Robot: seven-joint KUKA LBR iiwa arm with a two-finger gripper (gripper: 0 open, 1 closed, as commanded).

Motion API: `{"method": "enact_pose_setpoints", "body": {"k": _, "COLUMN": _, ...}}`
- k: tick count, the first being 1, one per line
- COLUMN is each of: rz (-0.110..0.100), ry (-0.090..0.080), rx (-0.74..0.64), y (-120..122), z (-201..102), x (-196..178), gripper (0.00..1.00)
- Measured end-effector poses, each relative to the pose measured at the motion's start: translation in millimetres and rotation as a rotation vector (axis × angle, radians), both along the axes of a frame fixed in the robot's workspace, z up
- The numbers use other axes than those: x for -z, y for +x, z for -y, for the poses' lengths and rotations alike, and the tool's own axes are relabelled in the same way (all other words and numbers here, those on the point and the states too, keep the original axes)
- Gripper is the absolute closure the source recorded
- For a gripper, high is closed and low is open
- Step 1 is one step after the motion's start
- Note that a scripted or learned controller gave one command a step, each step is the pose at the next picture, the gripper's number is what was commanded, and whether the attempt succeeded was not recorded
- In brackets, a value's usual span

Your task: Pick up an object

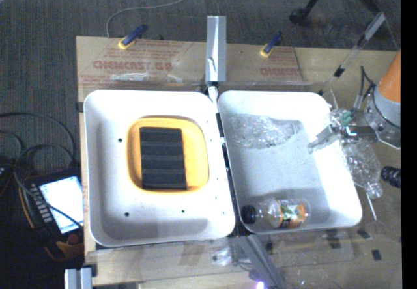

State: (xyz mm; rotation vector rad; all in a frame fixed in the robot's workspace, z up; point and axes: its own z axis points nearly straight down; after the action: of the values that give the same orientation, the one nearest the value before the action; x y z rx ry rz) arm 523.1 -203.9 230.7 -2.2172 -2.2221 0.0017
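My gripper (335,131) hangs over the right rim of the right bin (273,170), reaching in from the right below the orange-banded wrist. A crumpled clear plastic item (361,163) lies just below it, across the bin's right edge; whether the gripper holds it is unclear. A clear bottle (277,213) with a black cap and orange label lies on its side along the right bin's front wall. A crinkled clear plastic piece (259,130) rests in the bin's back left. In the left bin (104,209) sits a yellow tray holding a black ribbed block (163,157).
Two blue-and-yellow clamps (132,36) (272,43) sit on the wooden board behind the bins. A metal post (215,47) stands at the back between the bins. A cable and a tablet (58,200) lie on the floor at the left.
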Motion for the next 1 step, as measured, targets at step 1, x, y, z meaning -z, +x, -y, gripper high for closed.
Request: {"method": "enact_pose_setpoints", "body": {"k": 1, "rz": -0.001, "ry": 0.001, "rx": 0.044, "y": -22.1, "z": -53.7, "x": 55.6, "gripper": 0.0}}
